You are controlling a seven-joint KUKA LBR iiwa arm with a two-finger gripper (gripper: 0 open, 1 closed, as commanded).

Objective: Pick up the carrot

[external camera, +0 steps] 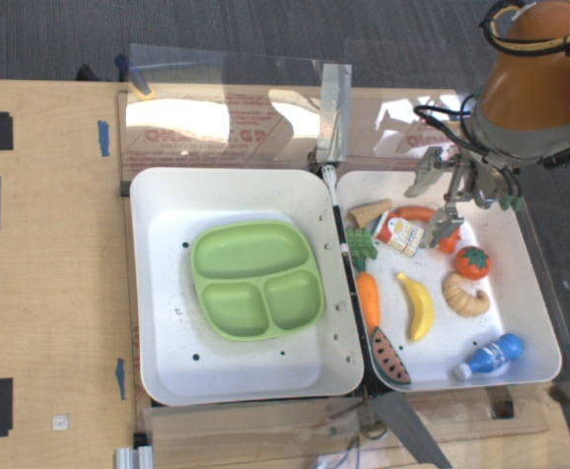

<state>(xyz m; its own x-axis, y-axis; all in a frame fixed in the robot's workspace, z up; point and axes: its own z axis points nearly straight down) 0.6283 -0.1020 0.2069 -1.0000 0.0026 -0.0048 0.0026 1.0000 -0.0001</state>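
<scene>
**A:** ok so where's the carrot (368,299) sitting? I count 2 white bins on the worktop (40,291).

**B:** right bin (534,291), hard against its left wall. Orange body pointing toward the near edge, green leafy top (361,245) at the far end. A watermelon slice (390,355) lies just past its tip, and a banana (416,306) is near it on the right, not touching.

**A:** and the arm?

**B:** gripper (453,203) is up at the far side of that same bin, hanging over a small carton (402,233) with a red thing (448,240) by it. Well apart from the carrot. The big orange band (534,62) sits above it at the top right.

**A:** jaws open or closed?

**B:** honestly can't tell, it's a tangle of grey metal and cable from this angle. I don't see anything between them.

**A:** what else is in there?

**B:** a tomato (471,262), a croissant (466,296) just below it, a blue bottle (490,357) lying on its side near the front corner, and a tan wedge (368,213) by the carrot's leaves. The left bin (157,262) has 1 green 3-compartment plate (256,279).
</scene>
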